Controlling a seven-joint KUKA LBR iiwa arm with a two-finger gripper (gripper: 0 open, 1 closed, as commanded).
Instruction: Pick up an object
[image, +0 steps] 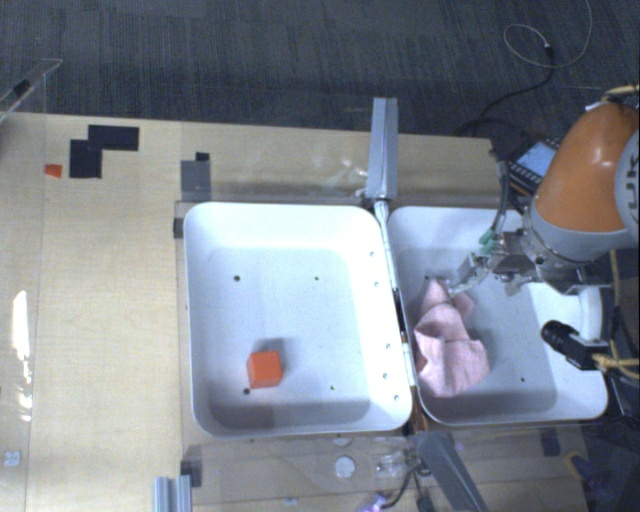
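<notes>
Orange band (590, 165) on the arm's wrist is sitting up closest to the lens, bulging in from the right, and everything else is lying way below it. Working out from the business end: the gripper (472, 276) is hanging over the upper part of the right bin (520, 392), just beside the top edge of the crumpled pink cloth (450, 348). Honestly I'm not managing to tell from this angle whether it's wide or pinched, and I'm not seeing any cloth caught in it, so I'm reading it as holding nothing. The cloth is lying bunched against the left wall of that bin, right by the divider. Over in the left bin (290, 250) a small orange block (265, 369) is sitting alone near the front, well apart from the gripper. Further out, the wooden bench (100, 350) is carrying some black shapes (100, 148) at the back left. I'm guessing it's going for the cloth, since that's the near thing. What's worrying me: it's coming in at the very edge of the fabric, so it could be pinching just a thin fold that's slipping out on the lift, or closing on air. Being that close to the bin wall, it's also risking a scrape on the rim.
</notes>
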